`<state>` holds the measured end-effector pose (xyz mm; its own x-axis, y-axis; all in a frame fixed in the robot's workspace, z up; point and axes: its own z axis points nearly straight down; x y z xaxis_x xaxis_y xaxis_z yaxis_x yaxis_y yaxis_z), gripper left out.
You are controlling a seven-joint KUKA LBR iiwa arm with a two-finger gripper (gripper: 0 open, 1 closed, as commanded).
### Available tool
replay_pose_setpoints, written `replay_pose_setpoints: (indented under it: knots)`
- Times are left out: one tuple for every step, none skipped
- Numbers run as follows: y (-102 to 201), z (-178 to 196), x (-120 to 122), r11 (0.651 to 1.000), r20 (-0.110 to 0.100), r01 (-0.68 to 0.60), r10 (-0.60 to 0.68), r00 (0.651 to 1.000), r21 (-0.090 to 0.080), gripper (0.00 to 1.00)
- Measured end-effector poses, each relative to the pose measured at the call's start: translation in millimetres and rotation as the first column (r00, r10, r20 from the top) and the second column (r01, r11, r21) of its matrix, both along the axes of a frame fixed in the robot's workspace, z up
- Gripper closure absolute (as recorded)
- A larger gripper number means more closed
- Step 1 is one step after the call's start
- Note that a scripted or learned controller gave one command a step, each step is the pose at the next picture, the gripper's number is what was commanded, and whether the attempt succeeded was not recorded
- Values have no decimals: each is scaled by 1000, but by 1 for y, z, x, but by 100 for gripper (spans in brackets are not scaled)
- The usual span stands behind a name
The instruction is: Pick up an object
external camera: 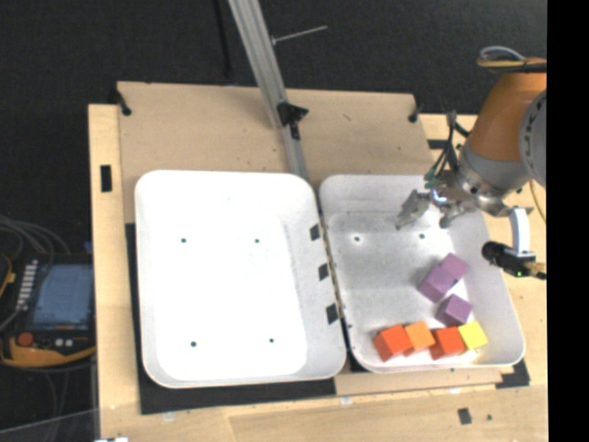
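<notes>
Jaws (pixel 429 210) hang spread and empty over the right bin's (pixel 368 191) far end. Blocks (pixel 442 279) cluster near its front-right corner, so picking requires reaching nearer.

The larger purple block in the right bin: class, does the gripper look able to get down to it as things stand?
Probably yes. The larger purple block lies with its top uncovered, only the smaller purple block close beside it, and the gripper hangs over the same bin with open floor between.
</notes>
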<state>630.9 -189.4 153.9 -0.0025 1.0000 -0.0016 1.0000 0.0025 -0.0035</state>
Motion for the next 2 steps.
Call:
replay_pose_setpoints:
  knots:
    - [-1,-52,-1,1000,0,2,-2,1000,0,0]
    - [-2,-37,1,1000,8,4,-4,1000,-1,100]
